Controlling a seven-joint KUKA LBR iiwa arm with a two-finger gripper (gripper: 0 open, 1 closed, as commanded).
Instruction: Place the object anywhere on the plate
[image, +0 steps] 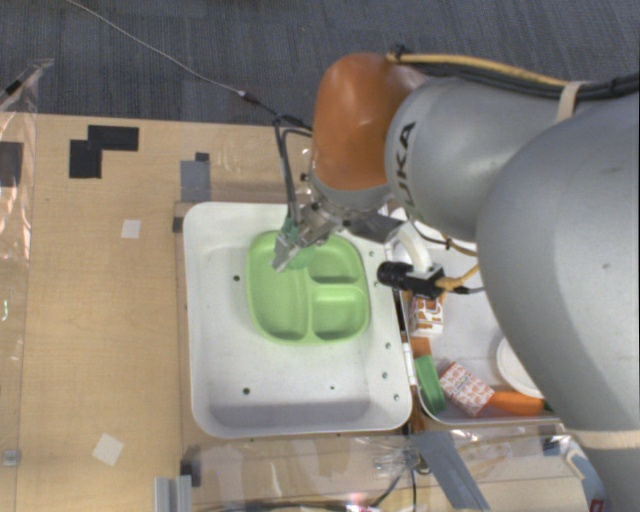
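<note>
so my pincer (287, 250) hovers over the green plate (308, 290) at its ten o'clock corner; i cannot tell its state. plate looks bare; objects (470, 385) wait in the four o'clock bin (425, 395).

Wooden bench (100, 330) bears two white bins: left bin (215, 400), right bin (430, 405), side by side.

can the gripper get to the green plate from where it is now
Probably yes. The gripper hangs right over the upper left corner of the green plate in the left bin, and nothing lies between them.
</note>
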